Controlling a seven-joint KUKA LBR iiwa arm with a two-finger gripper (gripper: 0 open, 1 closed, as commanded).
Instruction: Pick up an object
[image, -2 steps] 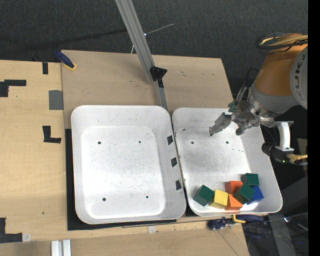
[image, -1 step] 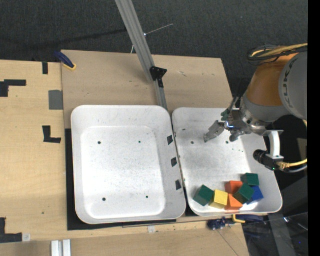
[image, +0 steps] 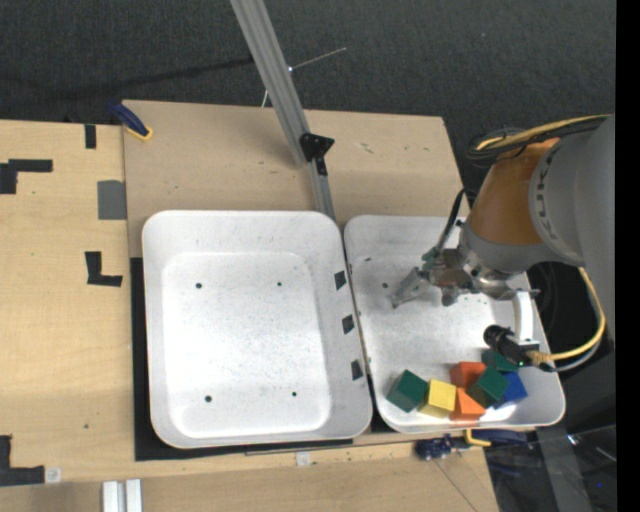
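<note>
several blocks clustered, right bin corner

2 white bins: left bin, right bin. Blocks, all in right bin's near corner, approx 6 in one cluster: 2 green, i.e. green block at cluster's left end and darker green block toward bin's right wall; 1 yellow block; 2 orange, i.e. orange block and red-orange block; 1 blue block. Blocks overlap, so count not certain. 1 arm, 1 gripper.
</note>
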